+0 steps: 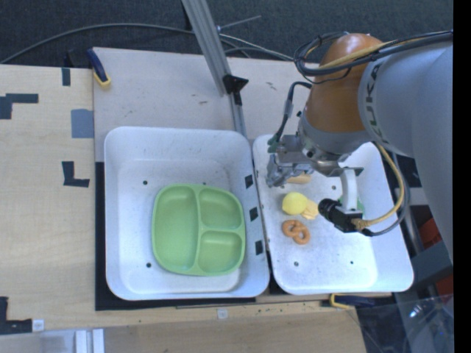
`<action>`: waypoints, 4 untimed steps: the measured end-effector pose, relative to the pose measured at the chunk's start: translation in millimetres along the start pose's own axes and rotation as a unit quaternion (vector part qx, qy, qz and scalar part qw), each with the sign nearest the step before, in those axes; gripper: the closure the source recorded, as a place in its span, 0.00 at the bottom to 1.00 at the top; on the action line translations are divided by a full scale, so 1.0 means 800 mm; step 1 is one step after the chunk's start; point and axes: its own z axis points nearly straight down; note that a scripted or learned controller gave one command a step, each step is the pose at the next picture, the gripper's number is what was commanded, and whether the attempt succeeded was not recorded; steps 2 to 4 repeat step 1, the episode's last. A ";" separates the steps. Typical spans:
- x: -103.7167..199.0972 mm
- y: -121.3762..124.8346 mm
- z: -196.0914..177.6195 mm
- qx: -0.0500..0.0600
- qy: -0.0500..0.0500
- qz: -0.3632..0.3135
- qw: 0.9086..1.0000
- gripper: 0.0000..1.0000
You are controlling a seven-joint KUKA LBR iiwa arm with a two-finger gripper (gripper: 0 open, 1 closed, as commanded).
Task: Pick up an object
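Observation:
In the right bin (346,271) a yellow lump-shaped object (297,204) lies beside an orange pretzel-shaped piece (296,231) just below it. A tan piece (300,177) shows partly under the wrist. My gripper (278,173) reaches down at the bin's upper left, just above and left of the yellow object. I cannot make out whether anything sits between its fingers.
The left bin (125,160) holds a green divided plate (199,229). A grey metal pole (210,39) slants from the top down to the bins' shared edge. A black cable fitting (337,215) hangs off the wrist over the right bin.

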 end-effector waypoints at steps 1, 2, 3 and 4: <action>0.062 -0.032 0.009 0.000 0.000 0.000 1.000 1.00; 0.062 -0.032 0.009 0.000 0.000 0.000 1.000 1.00; 0.062 -0.032 0.009 0.000 0.000 0.000 1.000 1.00; 0.062 -0.032 0.009 0.000 0.000 0.000 1.000 1.00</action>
